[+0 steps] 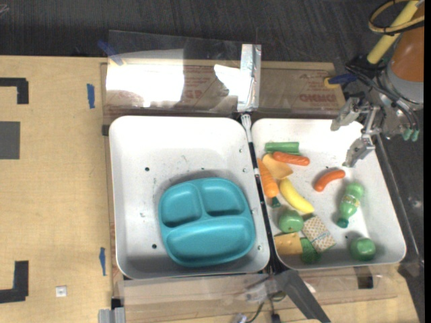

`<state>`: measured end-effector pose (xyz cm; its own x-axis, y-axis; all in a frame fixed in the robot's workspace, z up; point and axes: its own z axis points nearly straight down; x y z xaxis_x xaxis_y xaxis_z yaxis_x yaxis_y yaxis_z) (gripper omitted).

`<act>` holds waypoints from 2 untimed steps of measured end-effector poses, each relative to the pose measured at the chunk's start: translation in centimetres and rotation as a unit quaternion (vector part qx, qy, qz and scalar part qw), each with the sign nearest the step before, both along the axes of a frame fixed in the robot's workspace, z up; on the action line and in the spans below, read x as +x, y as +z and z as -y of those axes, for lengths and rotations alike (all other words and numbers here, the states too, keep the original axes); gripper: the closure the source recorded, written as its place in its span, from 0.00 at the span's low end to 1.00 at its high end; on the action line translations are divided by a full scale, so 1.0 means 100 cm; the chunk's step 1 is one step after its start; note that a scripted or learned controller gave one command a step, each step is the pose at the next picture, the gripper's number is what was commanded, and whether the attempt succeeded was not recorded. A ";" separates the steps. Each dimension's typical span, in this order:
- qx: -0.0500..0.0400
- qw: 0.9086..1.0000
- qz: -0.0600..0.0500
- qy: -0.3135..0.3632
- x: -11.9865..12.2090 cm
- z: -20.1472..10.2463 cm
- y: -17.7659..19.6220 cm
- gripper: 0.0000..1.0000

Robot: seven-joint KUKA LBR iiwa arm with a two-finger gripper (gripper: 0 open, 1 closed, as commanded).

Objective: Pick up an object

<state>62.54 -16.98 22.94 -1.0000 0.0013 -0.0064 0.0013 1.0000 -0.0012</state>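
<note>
Bench [47, 200] with two white bins [128, 180]

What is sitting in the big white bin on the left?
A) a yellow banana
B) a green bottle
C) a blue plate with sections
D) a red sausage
C: the blue plate with sections lies alone in the left bin, while the toy foods are all in the right bin.

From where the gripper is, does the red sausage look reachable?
Probably yes. The gripper hangs over the right bin's back corner, and the sausage lies apart from the other toys, uncovered.
</note>
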 end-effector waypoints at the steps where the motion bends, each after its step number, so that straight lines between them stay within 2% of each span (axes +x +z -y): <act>1: -0.001 1.000 0.003 -0.028 0.000 0.055 -0.139 0.00; 2: 0.001 0.998 0.001 -0.064 -0.056 0.003 -0.141 0.00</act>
